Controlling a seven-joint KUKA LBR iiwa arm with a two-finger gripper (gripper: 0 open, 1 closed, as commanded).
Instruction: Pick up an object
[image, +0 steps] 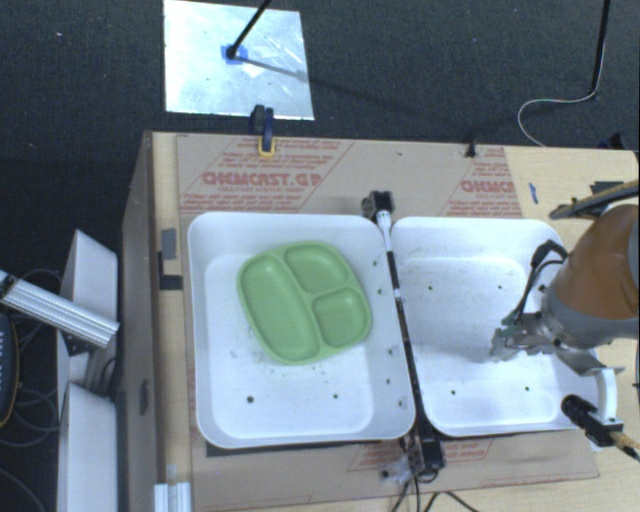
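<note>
A pale green divided plate (304, 300) with three compartments lies flat in the left white bin (225, 400), slightly above its middle. The arm, with its orange band, comes in from the right over the right white bin (460, 250). Its gripper (508, 342) hangs low over the right half of that bin's floor, far from the plate. Nothing is visible at its tip.
A black divider strip (398, 310) with a clamp at each end runs between the two bins. The bins rest on a cardboard sheet (330, 170). A black cable loops beside the wrist. A metal rail (60, 310) sticks out at the left.
</note>
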